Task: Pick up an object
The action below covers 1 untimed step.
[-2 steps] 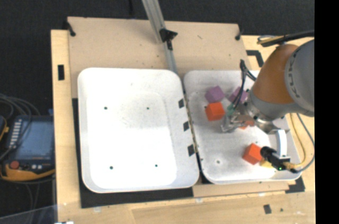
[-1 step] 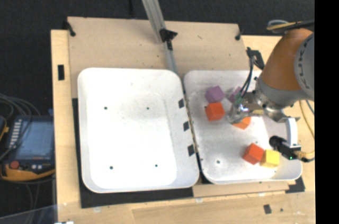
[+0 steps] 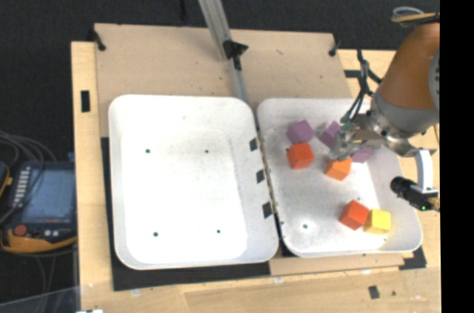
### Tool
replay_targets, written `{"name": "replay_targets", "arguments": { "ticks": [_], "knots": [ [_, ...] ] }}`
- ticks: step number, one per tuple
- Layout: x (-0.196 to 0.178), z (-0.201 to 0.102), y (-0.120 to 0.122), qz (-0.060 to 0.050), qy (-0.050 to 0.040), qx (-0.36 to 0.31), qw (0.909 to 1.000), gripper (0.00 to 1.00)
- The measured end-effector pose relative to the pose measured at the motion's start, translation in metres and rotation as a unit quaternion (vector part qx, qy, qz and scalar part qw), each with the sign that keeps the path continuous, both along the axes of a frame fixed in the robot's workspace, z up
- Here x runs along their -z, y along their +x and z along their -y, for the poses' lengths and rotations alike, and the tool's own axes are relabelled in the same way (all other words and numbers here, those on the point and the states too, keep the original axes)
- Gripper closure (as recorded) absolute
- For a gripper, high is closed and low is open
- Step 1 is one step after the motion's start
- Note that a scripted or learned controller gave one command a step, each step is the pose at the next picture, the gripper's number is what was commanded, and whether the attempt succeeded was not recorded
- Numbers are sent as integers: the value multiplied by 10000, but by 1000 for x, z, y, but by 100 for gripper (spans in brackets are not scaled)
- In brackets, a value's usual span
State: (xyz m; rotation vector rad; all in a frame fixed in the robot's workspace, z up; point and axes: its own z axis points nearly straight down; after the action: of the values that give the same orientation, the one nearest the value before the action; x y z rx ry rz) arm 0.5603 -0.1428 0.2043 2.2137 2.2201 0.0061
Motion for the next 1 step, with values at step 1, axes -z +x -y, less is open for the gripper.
{"name": "replay_targets", "arguments": {
  "ticks": [1],
  "knots": [
    [-17, -51, 12, -16, 15, -25, 10000, 100]
  ]
}}
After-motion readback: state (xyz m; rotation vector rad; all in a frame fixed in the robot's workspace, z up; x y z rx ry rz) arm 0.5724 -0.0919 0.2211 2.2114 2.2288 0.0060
